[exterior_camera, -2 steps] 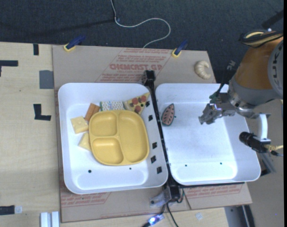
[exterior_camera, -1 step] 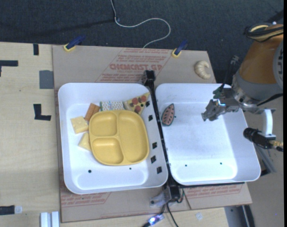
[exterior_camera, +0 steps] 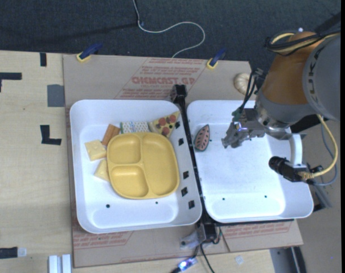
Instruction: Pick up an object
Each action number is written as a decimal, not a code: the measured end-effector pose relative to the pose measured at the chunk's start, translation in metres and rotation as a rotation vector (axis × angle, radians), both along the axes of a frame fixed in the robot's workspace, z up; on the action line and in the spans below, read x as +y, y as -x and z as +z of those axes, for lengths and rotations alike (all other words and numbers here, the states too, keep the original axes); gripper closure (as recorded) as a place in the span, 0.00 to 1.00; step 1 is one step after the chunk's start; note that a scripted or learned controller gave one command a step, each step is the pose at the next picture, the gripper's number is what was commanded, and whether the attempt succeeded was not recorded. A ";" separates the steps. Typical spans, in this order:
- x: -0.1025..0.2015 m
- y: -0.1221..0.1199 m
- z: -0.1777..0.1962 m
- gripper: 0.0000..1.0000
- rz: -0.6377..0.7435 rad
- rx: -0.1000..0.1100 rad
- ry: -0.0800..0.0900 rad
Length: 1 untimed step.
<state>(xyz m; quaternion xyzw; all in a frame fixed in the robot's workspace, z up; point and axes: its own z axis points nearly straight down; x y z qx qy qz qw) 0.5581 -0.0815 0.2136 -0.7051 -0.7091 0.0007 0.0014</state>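
Camera view, looking down at a slant on both bins. Arm (exterior_camera: 300, 78), grey with the orange band, reaches in from the right over the right bin (exterior_camera: 246, 206). Gripper (exterior_camera: 234, 137) sits above the upper middle of that bin; nothing visible between its fingers. Dark finger parts blur together, so I cannot tell whether the pincer stands wide or narrow.

Right bin holds one item: a small oval brownish object (exterior_camera: 202, 137) with a striped face, lying near the bin's left wall, upper part. It is left of the gripper, near but apart from it.

Left bin (exterior_camera: 90, 209) holds a yellow divided plate (exterior_camera: 143, 165), three compartments, roughly in the middle. Around the plate's upper and left edges: a pale yellow square piece (exterior_camera: 95, 150), an orange-brown piece (exterior_camera: 110, 133), a patterned item (exterior_camera: 134, 127), and a pizza-slice-like piece (exterior_camera: 166, 123) near the divider between bins.

Both bins rest on a brown cardboard sheet (exterior_camera: 161, 75) with red print. A white cable (exterior_camera: 172, 30) loops across the dark cloth behind
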 end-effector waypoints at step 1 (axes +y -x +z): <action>0.016 -0.009 0.014 1.00 -0.002 -0.002 0.000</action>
